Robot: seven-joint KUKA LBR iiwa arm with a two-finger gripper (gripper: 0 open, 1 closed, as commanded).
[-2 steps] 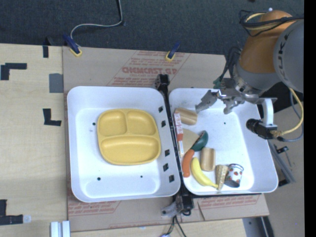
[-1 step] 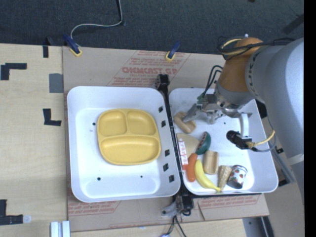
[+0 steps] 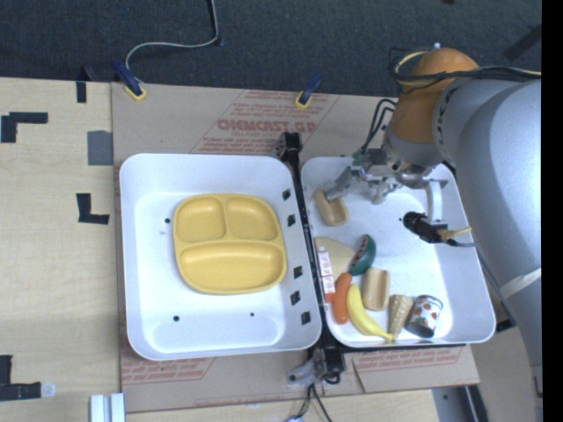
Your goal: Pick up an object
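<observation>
Here's your overhead look at the counter (image 3: 53, 262). Two shallow white bins sit side by side in the middle of the frame. The left white bin (image 3: 145, 323) carries a yellow three-compartment plastic plate (image 3: 230, 243), lying flat at its centre. The right white bin (image 3: 466, 297) holds the small toy foods. A tan cylindrical block (image 3: 331, 209) lies in its upper left corner. Lower down you have a dark green curved piece (image 3: 363, 253), an orange carrot-shaped piece (image 3: 341, 295), a yellow plastic banana (image 3: 364, 316), a tan rounded block (image 3: 376, 287), a waffle-pattern cone (image 3: 400, 313) and a dark round piece with red and white (image 3: 425, 316), all clustered along the bottom edge of that bin.

Your grey arm with the orange band (image 3: 431, 95) comes in from the right. The tool (image 3: 387, 183) hangs over the upper part of the right bin, its metal fingers (image 3: 338, 185) spread apart, one tip just beside the tan cylindrical block, with nothing pinched between them.
</observation>
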